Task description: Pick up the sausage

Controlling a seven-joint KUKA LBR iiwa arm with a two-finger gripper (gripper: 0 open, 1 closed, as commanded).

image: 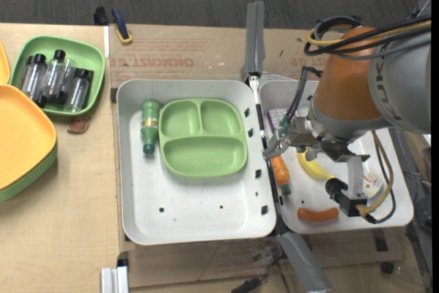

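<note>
Sausage (pixel 317 214) lies in right bin (pixel 302 194), apart from claw (pixel 276 147)

Bare bin (pixel 305 194) floor between sausage (pixel 317 215) and banana (pixel 312 167)

orange-red sausage (pixel 317 214) flat along the right bin's (pixel 405 211) near edge

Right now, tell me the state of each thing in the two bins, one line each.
sausage, lying flat in the right bin, not gripped.
carrot, lying along that bin's left wall.
banana, lying flat beside the carrot.
green plate, right way up in the left bin.
green bottle, on its side beside the green plate.
gripper, over the carrot, apart from the sausage.
</note>
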